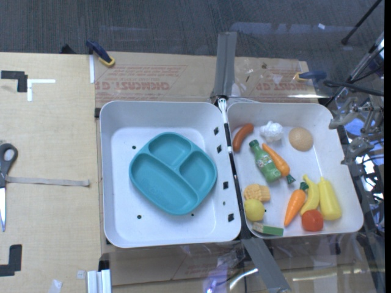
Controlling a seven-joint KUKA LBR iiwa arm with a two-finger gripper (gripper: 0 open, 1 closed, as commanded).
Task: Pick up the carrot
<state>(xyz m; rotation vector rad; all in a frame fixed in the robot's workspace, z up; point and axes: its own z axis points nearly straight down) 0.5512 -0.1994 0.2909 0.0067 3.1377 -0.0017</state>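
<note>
A pair of scissors lies at the far left of the desk. Next, the left bin holds a teal divided plate. Behind it, printed cardboard shows reversed red lettering I can't make out. The right bin holds a sausage, a green bottle whose label is too small to read, one carrot leaning against it, and a second carrot lower down, beside a banana and tomato. I cannot tell how the fingers stand.
</note>
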